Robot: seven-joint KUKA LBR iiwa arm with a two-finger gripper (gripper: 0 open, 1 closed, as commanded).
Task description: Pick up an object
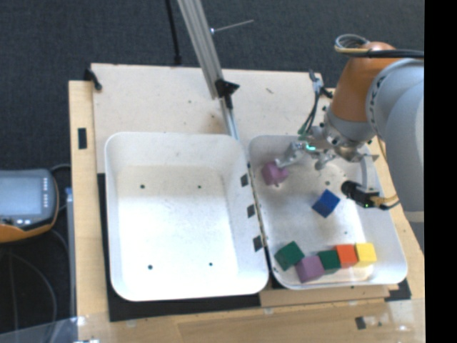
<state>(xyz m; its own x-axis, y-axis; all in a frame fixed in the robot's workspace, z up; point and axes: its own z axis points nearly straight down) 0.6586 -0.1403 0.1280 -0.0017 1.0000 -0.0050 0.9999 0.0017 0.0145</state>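
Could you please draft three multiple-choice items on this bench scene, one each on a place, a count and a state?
1. Where do the blocks lie?
A. right bin
B. left bin
C. bare bench

2. How many purple blocks are there?
A. one
B. two
C. four

3. How does the blue block lie?
A. alone
B. stacked on another
C. outside the bins

Key:
1 A, all sit within the right bin.
2 B, one by the pincer, one in the front row.
3 A, the blue block touches nothing.
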